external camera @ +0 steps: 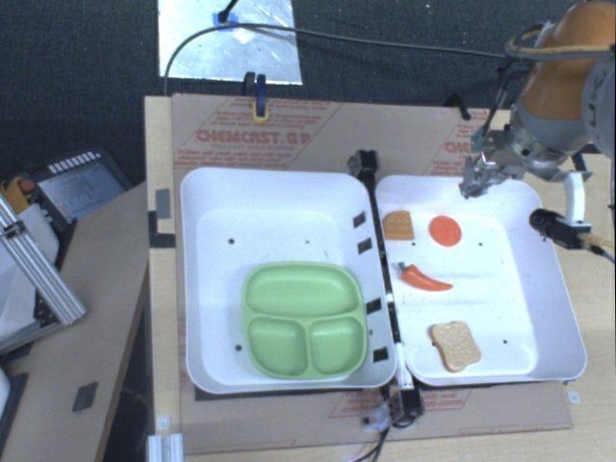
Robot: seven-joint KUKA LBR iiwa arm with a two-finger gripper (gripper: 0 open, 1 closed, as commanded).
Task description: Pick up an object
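Camera view: left bin (207, 210) holds green tray (304, 318); right bin (549, 306) food; jaws' state unclear.

Even, bright overhead light falls on the scene, and the two white bins (279, 195) are washed nearly featureless, while the dark cloth at the far side stays dim. A shiny metal sheet (229, 25) at far centre throws patchy glare, and soft, short shadows sit close under the green tray (303, 318) and the small food items in the right bin. The picture is slightly soft and grainy throughout, with the arm (563, 75) at far right a little blurred and fine printed lettering on the cardboard hazy.
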